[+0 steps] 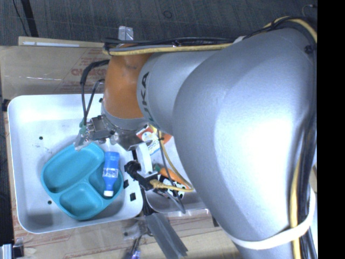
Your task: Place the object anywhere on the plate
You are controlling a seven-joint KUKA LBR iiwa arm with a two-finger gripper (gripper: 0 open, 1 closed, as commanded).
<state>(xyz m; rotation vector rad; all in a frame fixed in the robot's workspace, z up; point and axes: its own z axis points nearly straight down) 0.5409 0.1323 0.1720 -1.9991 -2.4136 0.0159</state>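
Blue bottle (pixel 110 172) lies on the right part of the teal divided plate (pixel 73 179), cap toward the bin's (pixel 27 144) near edge. Above it hangs the gripper (pixel 116 139); I can't tell how its fingers stand. The grey arm (pixel 232 123) looms over everything.

We see a turquoise plate (pixel 75 183), plain, no pattern. On it lies a bottle (pixel 110 172), blue with a clear band mid-body and a white cap end. The bin (pixel 32 123) is white with small dark specks. The arm (pixel 237 134) is silver-grey with an orange band (pixel 123 88). Black and yellow cables (pixel 161 47). Brown cardboard (pixel 54 63) with faint red print.
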